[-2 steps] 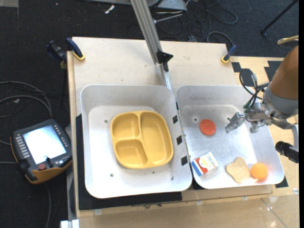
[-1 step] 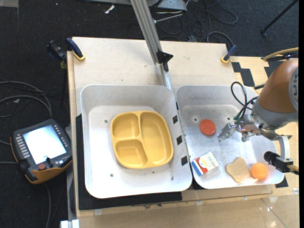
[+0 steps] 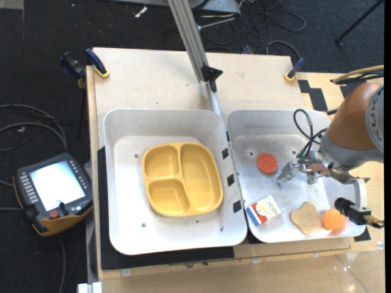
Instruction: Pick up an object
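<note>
The right bin [image 3: 269, 119] holds a red disc [image 3: 266, 163], a small white, red and blue carton [image 3: 265, 210], a tan slice of toast [image 3: 306, 218] and an orange ball [image 3: 333, 220]. My gripper [image 3: 298, 174] hangs over the middle of this bin, just right of the red disc and above the toast. Its fingers [image 3: 285, 176] stand apart, open, with nothing between them. The grey arm with its orange band [image 3: 360, 112] comes in from the right.
A yellow three-compartment plate [image 3: 182, 179] lies in the left bin [image 3: 116, 163]. A slanted metal pole [image 3: 192, 38] rises from between the bins at the back. A pendant with a lit screen [image 3: 55, 191] sits left of the bench.
</note>
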`<state>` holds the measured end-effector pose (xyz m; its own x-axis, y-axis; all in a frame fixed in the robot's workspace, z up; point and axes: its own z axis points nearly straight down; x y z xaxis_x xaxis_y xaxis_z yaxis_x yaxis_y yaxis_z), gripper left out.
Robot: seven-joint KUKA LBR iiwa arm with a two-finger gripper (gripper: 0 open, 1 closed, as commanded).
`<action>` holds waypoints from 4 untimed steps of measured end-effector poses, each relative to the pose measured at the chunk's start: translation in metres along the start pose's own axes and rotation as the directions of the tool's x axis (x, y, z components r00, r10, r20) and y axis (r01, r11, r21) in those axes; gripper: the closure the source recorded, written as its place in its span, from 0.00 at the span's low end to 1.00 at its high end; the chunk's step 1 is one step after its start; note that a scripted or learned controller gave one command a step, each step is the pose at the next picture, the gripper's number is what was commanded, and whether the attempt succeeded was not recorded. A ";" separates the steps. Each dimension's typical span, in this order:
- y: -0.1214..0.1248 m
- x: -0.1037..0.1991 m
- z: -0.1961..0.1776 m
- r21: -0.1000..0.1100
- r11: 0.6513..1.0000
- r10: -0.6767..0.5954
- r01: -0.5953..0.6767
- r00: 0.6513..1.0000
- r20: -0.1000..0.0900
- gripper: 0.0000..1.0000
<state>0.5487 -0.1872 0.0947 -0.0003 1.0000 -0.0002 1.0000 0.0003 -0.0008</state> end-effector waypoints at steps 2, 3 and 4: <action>-0.007 0.002 -0.062 -0.006 1.000 -0.001 0.001 1.000 0.002 1.00; -0.005 0.002 -0.115 -0.008 1.000 -0.003 0.003 1.000 0.002 1.00; -0.009 0.062 -0.125 -0.002 1.000 -0.009 0.009 1.000 -0.003 1.00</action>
<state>0.5397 -0.1250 0.2202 -0.0090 1.0000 0.0025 1.0000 0.0090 0.0007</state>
